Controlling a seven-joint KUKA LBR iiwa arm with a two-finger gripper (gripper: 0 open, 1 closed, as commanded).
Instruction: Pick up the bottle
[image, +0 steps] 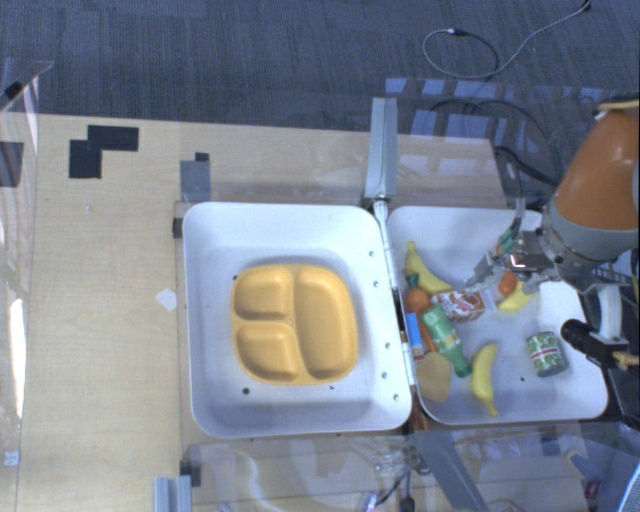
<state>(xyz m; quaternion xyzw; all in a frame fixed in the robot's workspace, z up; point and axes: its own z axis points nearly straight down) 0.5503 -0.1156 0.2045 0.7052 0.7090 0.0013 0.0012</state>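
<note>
the gripper is seen above the upper middle of the right bin, reached in from the right under the grey wrist and the orange band of the arm. whether it is wide, narrow or holding anything cannot be told, since the tips are small and blurred against the clutter. just beside the tips, to their right, a small orange fruit and a yellow piece are found. below and left of the gripper a red and white packet is lying, and the green bottle is lying tilted just below that packet, near the bin's left side, apart from the gripper. a banana is placed above the bottle, with an orange ball under it. a second banana is lying just right of the bottle's lower end, and a tan round item is set to its left. a green and white can is seen well to the right. in the left bin a yellow divided tray is held.
</note>
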